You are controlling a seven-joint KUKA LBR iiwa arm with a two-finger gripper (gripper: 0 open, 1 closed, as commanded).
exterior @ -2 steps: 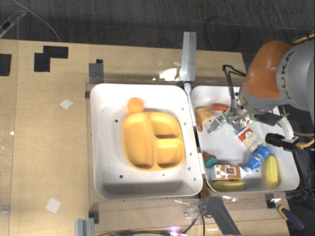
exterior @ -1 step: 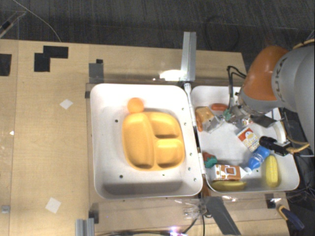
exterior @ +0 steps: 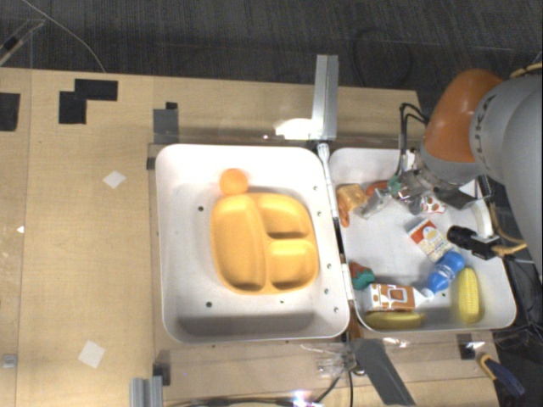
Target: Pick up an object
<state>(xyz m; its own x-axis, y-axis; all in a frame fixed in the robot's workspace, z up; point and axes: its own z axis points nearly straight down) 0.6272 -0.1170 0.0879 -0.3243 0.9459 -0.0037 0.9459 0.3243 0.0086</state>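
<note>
My gripper (exterior: 379,200) hangs low over the upper left part of the right bin (exterior: 506,312), just right of a brown bread-like piece (exterior: 349,197). Nothing can be seen held in it. Below it lie a red and white carton (exterior: 428,237) and a blue bottle (exterior: 445,272). A yellow corn cob (exterior: 467,295), a banana (exterior: 392,319), a small printed box (exterior: 392,296) and a green and red item (exterior: 361,274) sit along the front of the bin.
The left bin (exterior: 182,227) holds a yellow divided plate (exterior: 261,240) and an orange ball (exterior: 233,181) at the plate's back edge. A metal post (exterior: 326,100) rises behind the wall between the bins. The arm's orange band (exterior: 458,117) looms over the right bin's back corner.
</note>
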